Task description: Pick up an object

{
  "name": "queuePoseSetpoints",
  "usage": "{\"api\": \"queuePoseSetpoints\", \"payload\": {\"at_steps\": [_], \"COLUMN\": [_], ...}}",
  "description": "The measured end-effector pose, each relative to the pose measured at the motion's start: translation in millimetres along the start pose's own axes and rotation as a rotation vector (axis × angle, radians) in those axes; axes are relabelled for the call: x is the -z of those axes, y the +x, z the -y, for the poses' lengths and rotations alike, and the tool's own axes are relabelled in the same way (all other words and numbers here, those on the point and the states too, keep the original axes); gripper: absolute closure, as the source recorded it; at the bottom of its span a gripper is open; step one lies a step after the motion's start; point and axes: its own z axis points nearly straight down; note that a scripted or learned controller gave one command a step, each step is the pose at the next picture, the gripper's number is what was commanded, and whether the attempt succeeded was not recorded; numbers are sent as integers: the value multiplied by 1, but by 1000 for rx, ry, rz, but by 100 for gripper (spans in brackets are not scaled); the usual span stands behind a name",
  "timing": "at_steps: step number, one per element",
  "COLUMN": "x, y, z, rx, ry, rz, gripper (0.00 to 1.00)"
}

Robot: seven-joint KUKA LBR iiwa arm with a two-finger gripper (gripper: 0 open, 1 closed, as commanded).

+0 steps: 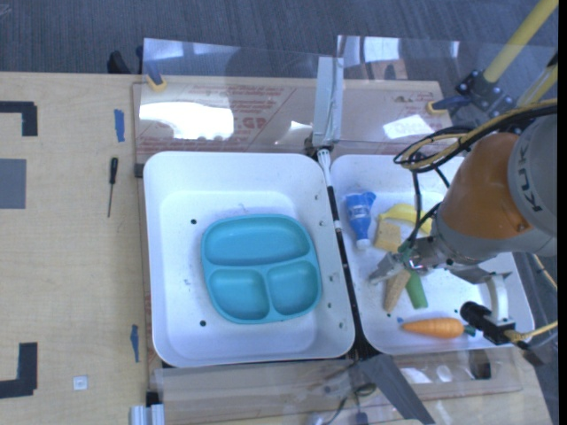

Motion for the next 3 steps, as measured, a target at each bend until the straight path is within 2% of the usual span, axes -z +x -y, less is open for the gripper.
{"api": "queuePoseSetpoints", "payload": {"at_steps": [1, 2, 3], "x": [9, 1, 97], "y": [-1, -5, 96], "z": [-2, 2, -70], "rx": [-1, 126, -25], "ry": [-4, -2, 3], "rz": [1, -2, -3], "gripper": [100, 100, 100]}}
